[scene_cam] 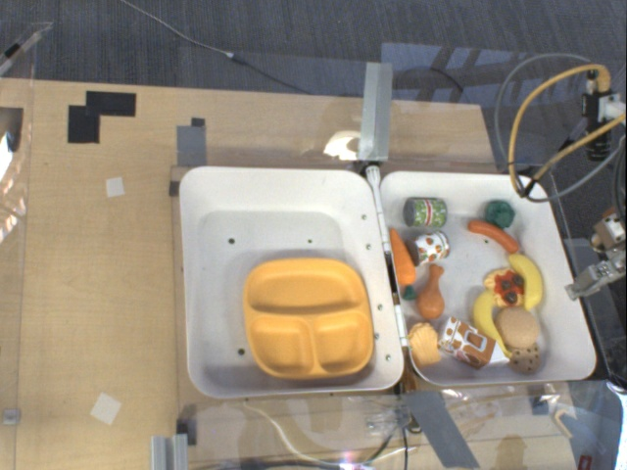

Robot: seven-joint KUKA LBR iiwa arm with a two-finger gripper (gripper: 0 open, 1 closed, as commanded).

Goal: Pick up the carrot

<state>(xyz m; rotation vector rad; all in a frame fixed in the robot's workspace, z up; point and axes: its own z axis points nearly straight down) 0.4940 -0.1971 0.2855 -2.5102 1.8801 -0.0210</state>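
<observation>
Carrot (401, 258) against right bin's (578, 355) left wall

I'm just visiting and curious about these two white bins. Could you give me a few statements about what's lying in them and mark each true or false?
1. The carrot lies in the right bin, against the wall it shares with the other bin. True.
2. The yellow tray sits in the right bin. False: it sits in the left bin.
3. The banana is in the same bin as the carrot. True.
4. The green can stands on the yellow tray. False: it lies in the right bin, above the carrot in the view.
</observation>
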